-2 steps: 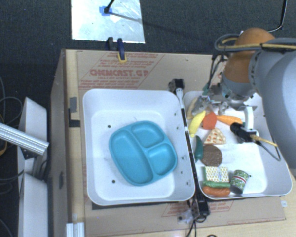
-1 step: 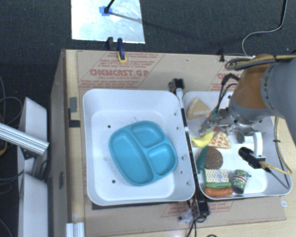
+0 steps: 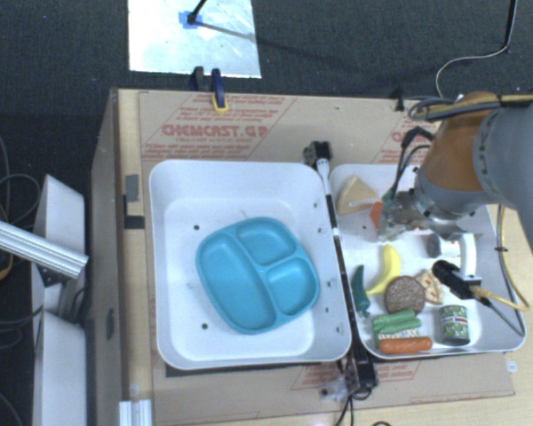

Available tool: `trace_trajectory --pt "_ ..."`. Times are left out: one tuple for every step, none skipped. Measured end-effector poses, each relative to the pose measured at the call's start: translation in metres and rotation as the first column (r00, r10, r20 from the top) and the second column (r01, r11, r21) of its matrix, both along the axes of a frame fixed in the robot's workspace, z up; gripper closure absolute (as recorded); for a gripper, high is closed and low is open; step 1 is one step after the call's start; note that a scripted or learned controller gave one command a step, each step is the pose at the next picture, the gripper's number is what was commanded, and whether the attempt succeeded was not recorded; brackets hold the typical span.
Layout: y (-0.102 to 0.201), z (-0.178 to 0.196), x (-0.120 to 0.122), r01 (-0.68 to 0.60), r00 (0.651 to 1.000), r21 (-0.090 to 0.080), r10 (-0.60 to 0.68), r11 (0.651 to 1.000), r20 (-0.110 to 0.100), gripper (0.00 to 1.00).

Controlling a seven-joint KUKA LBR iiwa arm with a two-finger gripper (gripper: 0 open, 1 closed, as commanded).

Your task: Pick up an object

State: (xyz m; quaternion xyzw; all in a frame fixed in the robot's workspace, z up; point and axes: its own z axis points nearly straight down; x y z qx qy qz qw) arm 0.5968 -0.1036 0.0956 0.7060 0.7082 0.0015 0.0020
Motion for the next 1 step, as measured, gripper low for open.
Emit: trace_trajectory --pt "0.0001 -0.0001 -0.0001 0.0 1.0 0.0 0.0 1.0 0.0 0.0"
